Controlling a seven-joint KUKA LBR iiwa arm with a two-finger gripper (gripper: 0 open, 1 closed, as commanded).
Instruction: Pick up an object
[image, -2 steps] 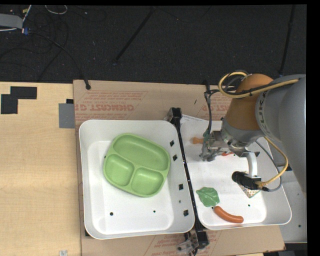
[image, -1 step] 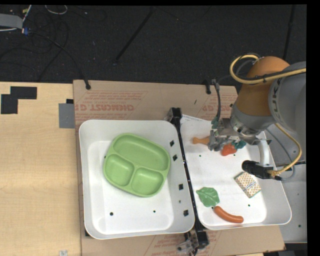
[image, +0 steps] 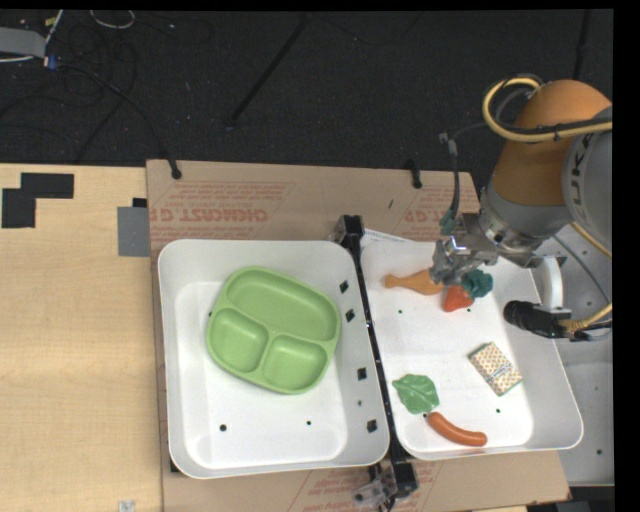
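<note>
I judge the pick not yet complete: my end effector (image: 458, 262) is low over the far part of the right bin (image: 540, 440), at the orange piece (image: 412, 283) and red-and-teal toy (image: 465, 292), its finger state indiscernible, nothing visibly lifted.

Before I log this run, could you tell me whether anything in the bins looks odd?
Nothing stands out. The green divided plastic plate lies flat in the left white bin; the small toys lie scattered in the right white bin.
</note>
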